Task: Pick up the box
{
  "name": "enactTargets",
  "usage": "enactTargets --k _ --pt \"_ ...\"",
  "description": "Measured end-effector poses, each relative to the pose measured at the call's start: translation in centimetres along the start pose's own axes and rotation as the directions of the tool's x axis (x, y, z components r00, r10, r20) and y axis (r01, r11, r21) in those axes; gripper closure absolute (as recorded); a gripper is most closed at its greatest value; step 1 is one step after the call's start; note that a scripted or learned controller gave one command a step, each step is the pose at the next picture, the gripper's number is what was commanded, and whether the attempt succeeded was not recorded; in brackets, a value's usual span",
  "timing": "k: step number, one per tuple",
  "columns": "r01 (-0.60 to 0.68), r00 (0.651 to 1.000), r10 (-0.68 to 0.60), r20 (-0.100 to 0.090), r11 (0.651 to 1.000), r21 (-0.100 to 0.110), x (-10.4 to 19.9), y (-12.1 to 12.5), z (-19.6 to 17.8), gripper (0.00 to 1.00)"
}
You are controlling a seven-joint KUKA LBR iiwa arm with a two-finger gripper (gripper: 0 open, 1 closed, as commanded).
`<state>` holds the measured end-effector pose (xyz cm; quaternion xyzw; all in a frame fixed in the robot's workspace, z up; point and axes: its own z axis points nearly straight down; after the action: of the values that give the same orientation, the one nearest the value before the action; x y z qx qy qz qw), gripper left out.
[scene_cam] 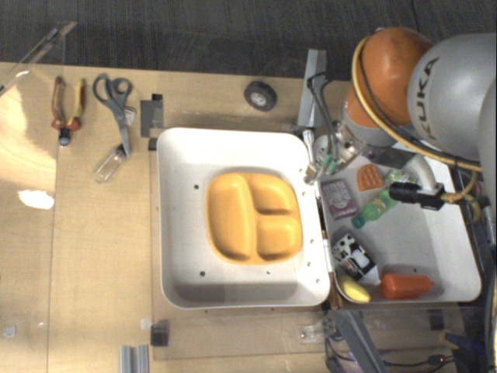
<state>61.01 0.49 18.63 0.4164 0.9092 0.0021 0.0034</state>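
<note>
The box [338, 197] is small and flat with a purple-and-white face. It lies in the right bin [458, 274], near that bin's left wall. My gripper [322, 164] hangs over the bin's far-left corner, just beyond the box and slightly to its left. It is apart from the box, and I see nothing held in it. The grey arm with its orange band [388, 61] covers the bin's far part.
The right bin also holds an orange waffle-like piece [370, 178], a green bottle [375, 207], a black-and-white object [354, 256], a yellow fruit [355, 290] and an orange carrot-like item [404, 285]. A yellow divided tray [254, 216] sits in the left bin [182, 208]. Scissors [118, 107], pliers [66, 107] and a tape roll [261, 95] lie on the bench.
</note>
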Motion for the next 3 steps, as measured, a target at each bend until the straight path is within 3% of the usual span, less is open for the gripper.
enactTargets --k 1,2,3 --pt "-0.235 0.972 0.235 0.0 0.972 0.0 3.2 3.1 -5.8 1.0" --pt "-0.288 0.957 0.288 0.0 0.957 0.003 -0.3 -0.4 0.1 1.0" --pt "-0.499 0.867 0.499 0.0 0.867 0.003 -1.9 1.5 -2.7 1.0"
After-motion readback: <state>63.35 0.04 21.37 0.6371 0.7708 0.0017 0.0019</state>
